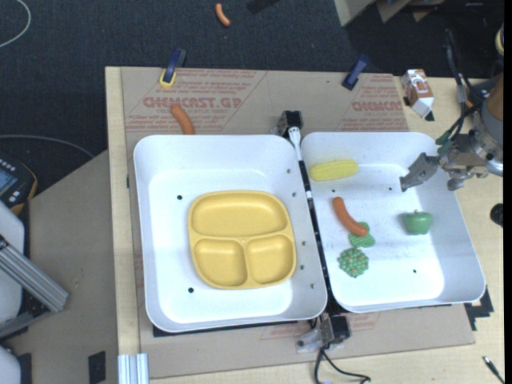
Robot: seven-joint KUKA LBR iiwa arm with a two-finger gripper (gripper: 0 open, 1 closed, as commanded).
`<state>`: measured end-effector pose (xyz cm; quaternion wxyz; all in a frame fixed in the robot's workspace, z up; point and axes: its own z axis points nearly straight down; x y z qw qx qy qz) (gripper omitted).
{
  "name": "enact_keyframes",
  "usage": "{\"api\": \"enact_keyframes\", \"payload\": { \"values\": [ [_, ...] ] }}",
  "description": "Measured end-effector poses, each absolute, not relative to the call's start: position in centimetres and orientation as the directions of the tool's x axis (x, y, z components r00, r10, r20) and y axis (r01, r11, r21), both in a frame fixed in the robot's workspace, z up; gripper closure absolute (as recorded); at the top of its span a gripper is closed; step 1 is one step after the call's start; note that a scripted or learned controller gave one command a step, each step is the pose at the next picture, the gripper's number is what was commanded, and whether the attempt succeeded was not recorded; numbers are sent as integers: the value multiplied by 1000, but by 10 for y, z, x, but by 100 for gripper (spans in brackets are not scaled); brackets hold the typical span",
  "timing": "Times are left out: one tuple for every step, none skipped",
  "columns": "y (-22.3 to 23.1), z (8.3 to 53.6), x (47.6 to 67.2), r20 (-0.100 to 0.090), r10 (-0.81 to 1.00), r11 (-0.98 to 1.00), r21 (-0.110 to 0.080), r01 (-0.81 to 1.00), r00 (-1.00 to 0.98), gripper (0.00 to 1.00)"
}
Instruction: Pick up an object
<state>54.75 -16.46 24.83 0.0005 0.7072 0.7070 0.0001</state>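
The right bin [448,286] holds a yellow corn cob [334,170], an orange sausage [346,214], a green broccoli floret [353,262] just below the sausage's lower end, and a green pepper [417,222]. My gripper [438,174] hangs over the bin's upper right part, above and slightly right of the pepper. It is open, with one grey finger [416,170] reaching left and nothing between the two. The corn lies well to its left.
In the left bin [152,214] sits a yellow three-compartment plate [240,238]. Another orange sausage [183,119] lies on the cardboard behind that bin. Blue clamps [171,67] [355,72] grip the board's far edge. A small carton [418,90] stands at the back right.
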Motion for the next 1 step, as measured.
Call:
{"api": "enact_keyframes", "payload": {
  "values": [
    [-167, 185, 548, 2, 1000, 0, -8, 1000, 0, 0]
  ]
}}
